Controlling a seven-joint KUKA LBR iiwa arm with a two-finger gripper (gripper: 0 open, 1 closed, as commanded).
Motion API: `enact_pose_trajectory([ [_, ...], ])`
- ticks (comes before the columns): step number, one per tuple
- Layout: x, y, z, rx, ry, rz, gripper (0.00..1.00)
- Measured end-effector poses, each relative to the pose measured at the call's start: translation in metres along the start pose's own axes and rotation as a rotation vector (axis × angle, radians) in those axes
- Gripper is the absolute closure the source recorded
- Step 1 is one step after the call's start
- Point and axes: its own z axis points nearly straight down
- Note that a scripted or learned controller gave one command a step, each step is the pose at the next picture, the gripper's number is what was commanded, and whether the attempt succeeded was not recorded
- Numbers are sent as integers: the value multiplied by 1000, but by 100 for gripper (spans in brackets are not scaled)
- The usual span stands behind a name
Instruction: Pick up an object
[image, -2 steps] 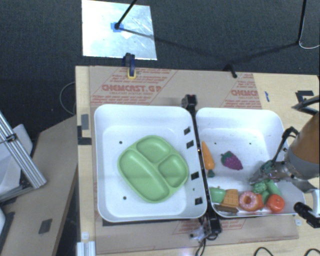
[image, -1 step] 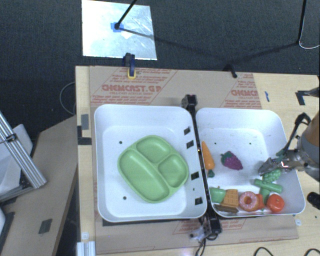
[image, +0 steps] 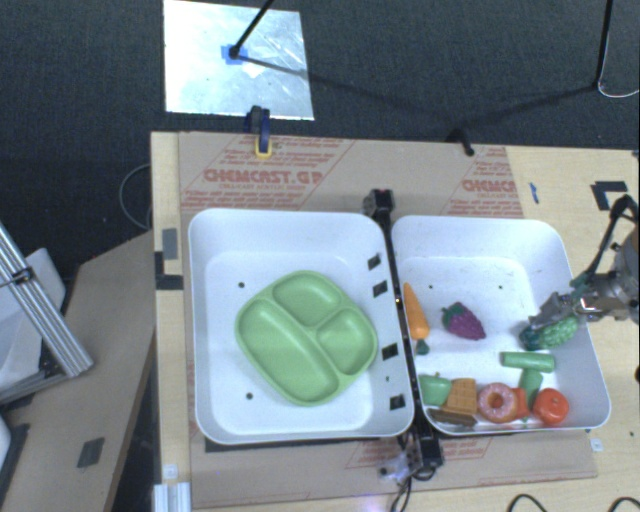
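The gripper (image: 560, 318) sits at the right wall of the right bin (image: 470, 240), its metal tip low over a dark green leafy toy (image: 556, 331); whether the fingers are apart or closed cannot be told, since that area is blurred and small. The green toy lies against the right wall of that bin, touching or just under the gripper tip.

Taking the right bin as the landmark: a purple grape bunch (image: 463, 321) rests near its middle, an orange carrot (image: 415, 314) lies along its left wall, and a green stick-shaped piece (image: 527, 362) lies just below the leafy toy. Along its near wall sit a green block (image: 433, 388), a tan cracker-like piece (image: 461, 397), a pink donut (image: 497, 402) and a red tomato (image: 550, 405).

To the left of the right bin, touching it, stands the left bin (image: 290, 235), holding a green divided plate (image: 306, 337).
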Motion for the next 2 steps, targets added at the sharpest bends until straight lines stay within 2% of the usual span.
enact_pose_trajectory([
  [1,0,1,-4,5,2,1,100],
  [2,45,26,-14,4,3,-4,100],
])
